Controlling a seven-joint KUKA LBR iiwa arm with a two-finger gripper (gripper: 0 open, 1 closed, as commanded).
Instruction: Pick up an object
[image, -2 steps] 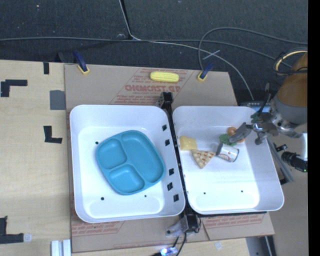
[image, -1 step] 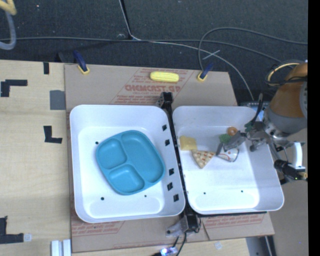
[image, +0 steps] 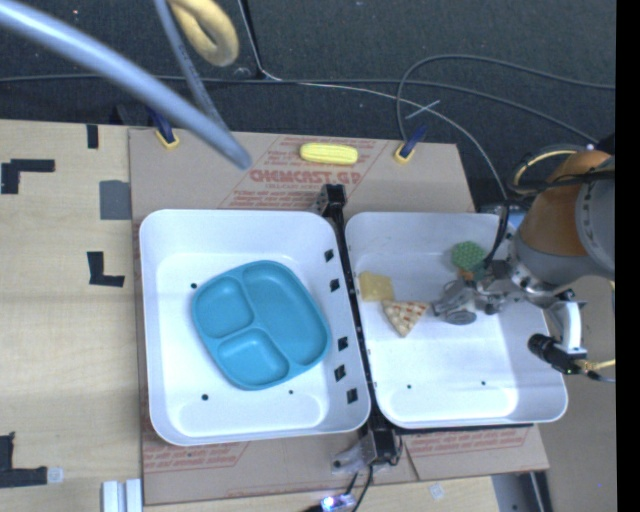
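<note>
Grey claw low in right bin, finger state impossible to tell. Waffle-like wedge just beside, left. Best centred over wedge before closing, clear of green piece.

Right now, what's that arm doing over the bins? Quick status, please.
Tool low in right bin, grip unclear. Waffle and yellow piece lie just left of it. Green piece behind. Blue tray in left bin.

A tan waffle-patterned wedge lies flat left of centre in the right bin. A pale yellow square sits just above-left. A green knobbly piece lies toward upper right.
</note>
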